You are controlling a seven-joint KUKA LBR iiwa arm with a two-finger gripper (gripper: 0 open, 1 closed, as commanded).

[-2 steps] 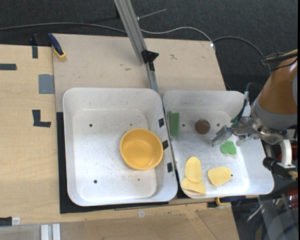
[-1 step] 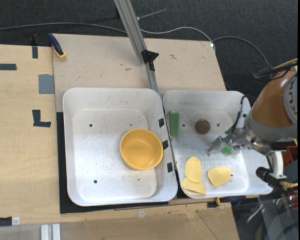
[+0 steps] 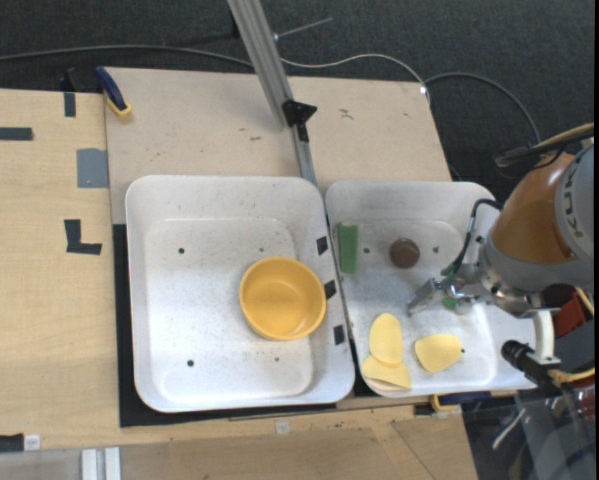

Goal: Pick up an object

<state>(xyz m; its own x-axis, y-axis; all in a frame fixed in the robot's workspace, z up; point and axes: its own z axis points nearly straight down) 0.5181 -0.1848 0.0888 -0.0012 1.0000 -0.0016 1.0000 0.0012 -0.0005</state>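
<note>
A yellow bowl (image 3: 282,297) sits in the left bin (image 3: 169,218), near its right wall. In the right bin (image 3: 379,203) lie a green block (image 3: 347,248) against the left wall, a small brown round piece (image 3: 405,254), and several flat yellow pieces (image 3: 386,339) (image 3: 438,352) near the front. My gripper (image 3: 431,299) hangs low in the right bin, just above the right-hand yellow piece and to the lower right of the brown piece. Nothing shows between its fingers.
A grey pole (image 3: 264,63) slants over the bench from the top toward the gap between the bins. A blue and yellow tool (image 3: 112,91) lies at the back left. Cables run along the dark floor behind the bench.
</note>
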